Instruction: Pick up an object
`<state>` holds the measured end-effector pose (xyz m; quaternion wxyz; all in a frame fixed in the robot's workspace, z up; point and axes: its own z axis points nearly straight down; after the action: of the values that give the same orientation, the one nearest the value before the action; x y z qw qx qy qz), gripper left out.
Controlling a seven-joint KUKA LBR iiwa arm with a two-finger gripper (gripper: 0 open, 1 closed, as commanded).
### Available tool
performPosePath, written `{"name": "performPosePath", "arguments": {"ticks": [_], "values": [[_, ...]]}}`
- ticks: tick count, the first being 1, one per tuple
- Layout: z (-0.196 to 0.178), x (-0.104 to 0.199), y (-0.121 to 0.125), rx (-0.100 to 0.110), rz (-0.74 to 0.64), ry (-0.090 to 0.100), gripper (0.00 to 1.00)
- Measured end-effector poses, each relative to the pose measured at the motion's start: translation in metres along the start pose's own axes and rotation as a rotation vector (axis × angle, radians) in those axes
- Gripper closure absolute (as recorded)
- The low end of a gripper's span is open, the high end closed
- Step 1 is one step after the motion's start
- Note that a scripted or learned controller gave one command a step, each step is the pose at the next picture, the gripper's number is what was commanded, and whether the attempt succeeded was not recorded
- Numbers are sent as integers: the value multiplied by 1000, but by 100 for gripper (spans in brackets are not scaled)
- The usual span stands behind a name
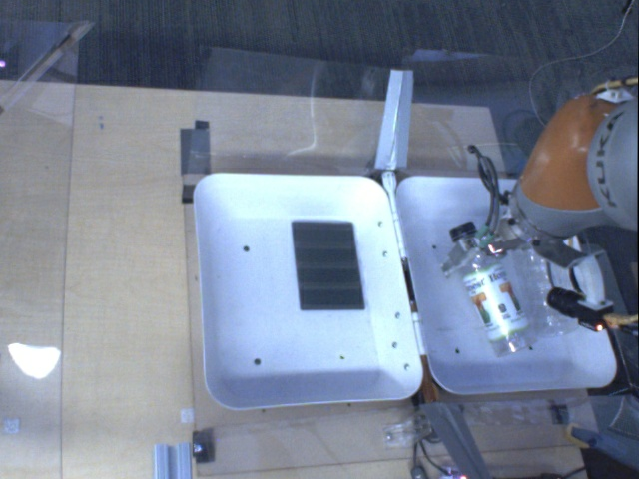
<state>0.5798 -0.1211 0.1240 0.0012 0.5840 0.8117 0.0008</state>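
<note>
Where wood bench (110,267) sits: 2 white bins (230,367), dk floor (250,18).

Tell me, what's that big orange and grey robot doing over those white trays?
The robot arm is reaching in over the right-hand white bin, trying to pick something up. Its pincer is down near the top end of a clear plastic bottle with an orange and white label, which lies on its side in that bin. I can't tell whether it has got hold of the bottle. The left-hand bin has a dark flat rectangle lying in its middle, which nothing is touching.
</note>
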Motion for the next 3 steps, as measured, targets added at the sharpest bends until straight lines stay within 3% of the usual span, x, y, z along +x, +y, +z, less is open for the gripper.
{"name": "performPosePath", "arguments": {"ticks": [1, 2, 3], "values": [[36, -24, 27, -11, -41, -5, 0], [26, -23, 29, -13, -45, -6, 100], [-60, 48, 78, -2, -102, 0, 100]]}}
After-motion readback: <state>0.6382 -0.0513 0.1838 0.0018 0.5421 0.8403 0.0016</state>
